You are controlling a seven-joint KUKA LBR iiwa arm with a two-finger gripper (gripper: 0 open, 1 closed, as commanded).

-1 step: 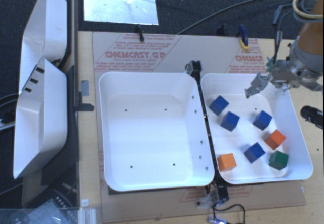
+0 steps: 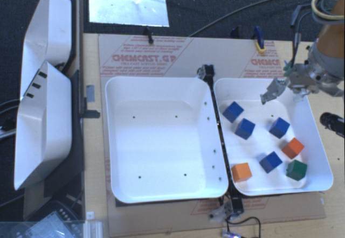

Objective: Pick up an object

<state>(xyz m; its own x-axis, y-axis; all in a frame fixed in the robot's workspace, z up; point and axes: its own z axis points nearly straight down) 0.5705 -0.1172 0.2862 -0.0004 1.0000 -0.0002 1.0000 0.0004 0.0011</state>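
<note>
Evidently unstarted: the gripper hangs empty, its opening indiscernible, at twelve o'clock of the right bin, every cube unlifted.

Right bin: four blue, two orange, one green cube, scattered apart.

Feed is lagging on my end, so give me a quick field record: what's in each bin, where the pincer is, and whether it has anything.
right bin: seven cubes
blue cubes: four, at
orange cubes: two, near the front wall and on the right side
green cube: front right corner, beside an orange cube
left bin: no cubes seen
pincer: over the right bin's back edge, apart from all cubes
holding: nothing seen between its fingers
</note>
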